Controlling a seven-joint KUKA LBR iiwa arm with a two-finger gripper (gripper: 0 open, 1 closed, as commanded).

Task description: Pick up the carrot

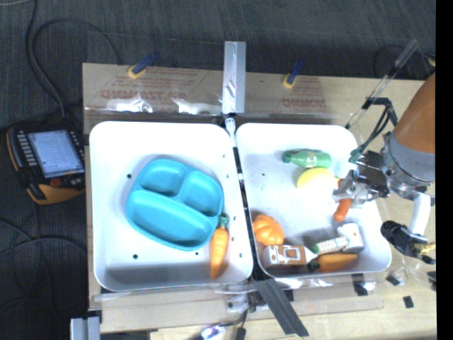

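Hand [347, 194] sits over the right bin [283, 134], at that bin's right wall, with the grey arm and its orange band coming in behind it from the right of the view. Grip state: cannot tell, tip too small and cluttered. Small orange-red piece [342, 210] is just below the hand tip, touching or nearly so; cannot tell if it is grasped.

Carrot [219, 250], orange with a green top, lies well apart from the hand, far to its left and lower in the view, across the divider in the left bin [113, 137]. It is just beside the blue divided plate [175, 200], at that bin's near right corner.

Close to the hand on its left: yellow lemon [312, 178] and green bottle [306, 158]. Below the hand: white object [341, 244], long orange item [338, 261], brown carton [286, 256], orange pumpkin-like toy [267, 229]. Bins rest on the tabletop [191, 83].
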